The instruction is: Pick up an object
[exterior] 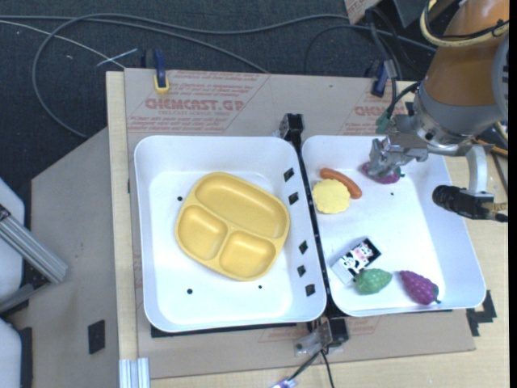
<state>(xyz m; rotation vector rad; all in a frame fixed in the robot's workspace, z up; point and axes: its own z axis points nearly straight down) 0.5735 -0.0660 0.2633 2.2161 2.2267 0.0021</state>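
My gripper point(386, 162) hangs low over the far part of the right bin point(436, 233), directly above a small purple object point(388, 176) that peeks out beneath it. I cannot tell whether the gripper touches it. Just to its left lie an orange sausage-shaped piece point(341, 182) and a pale yellow round piece point(331, 198), touching each other. Near the front of the same bin sit a black-and-white box point(358, 258), a green lumpy item point(373, 281) and a purple grape bunch point(418, 287).
The left bin point(153, 217) holds a yellow divided plate point(233, 225). A black divider with clips point(303, 208) runs between the bins. A black handle-like part point(460, 200) juts over the right bin's right rim. Cables lie on the dark floor behind the bench.
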